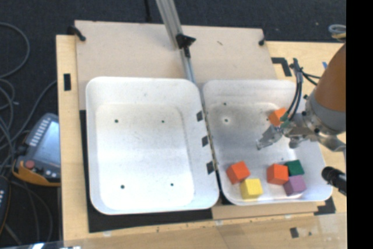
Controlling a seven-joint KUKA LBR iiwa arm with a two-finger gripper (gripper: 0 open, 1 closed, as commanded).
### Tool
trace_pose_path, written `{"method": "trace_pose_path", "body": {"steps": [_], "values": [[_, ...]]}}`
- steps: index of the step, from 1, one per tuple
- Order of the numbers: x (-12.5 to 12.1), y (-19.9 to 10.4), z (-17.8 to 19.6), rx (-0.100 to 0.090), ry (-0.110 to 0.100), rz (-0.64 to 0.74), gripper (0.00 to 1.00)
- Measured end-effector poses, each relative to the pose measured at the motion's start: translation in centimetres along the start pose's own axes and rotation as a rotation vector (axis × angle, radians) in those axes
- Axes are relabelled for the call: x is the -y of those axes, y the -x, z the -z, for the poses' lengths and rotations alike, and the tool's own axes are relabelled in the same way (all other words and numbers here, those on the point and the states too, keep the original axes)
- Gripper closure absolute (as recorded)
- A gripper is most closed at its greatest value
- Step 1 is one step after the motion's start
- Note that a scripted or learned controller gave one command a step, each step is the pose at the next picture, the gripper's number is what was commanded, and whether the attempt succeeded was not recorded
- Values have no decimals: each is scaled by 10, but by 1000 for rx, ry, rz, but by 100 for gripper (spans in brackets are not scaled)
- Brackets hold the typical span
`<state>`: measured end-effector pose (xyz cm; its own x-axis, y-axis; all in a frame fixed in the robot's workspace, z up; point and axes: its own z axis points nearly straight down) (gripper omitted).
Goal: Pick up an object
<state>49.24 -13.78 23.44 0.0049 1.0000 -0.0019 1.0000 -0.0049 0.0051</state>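
- The hand [273, 138] hung over the middle of the right bin [245, 96], with the arm [333, 90] coming in from 3 o'clock.
- Whether it was spread wide, drawn narrow or gripping anything could not be told; its tip was small and grey against the white floor.
- An orange piece [276, 116] sat just at the hand's 12 o'clock, touching or close to the wrist; whether it was held was unclear.
- The nearest free candidates lay toward 6 o'clock of the hand, along the bin's near wall: an orange block [238, 171], a yellow block [252, 188], a second orange block [278, 173], a green block [295, 168] and a purple block [295, 185].
- The second orange block lay almost straight at 6 o'clock, so a short move that way looked the likeliest.
- The left bin [145, 143] on the table [70, 230] lay at 9 o'clock.
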Motion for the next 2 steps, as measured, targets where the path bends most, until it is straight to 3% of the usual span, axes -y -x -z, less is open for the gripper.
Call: {"method": "trace_pose_path", "body": {"steps": [1, 2], "values": [[-6, 66, -138, 1, 1, 2, 0], [-86, 49, -137, 0, 3, 12, 0]]}}
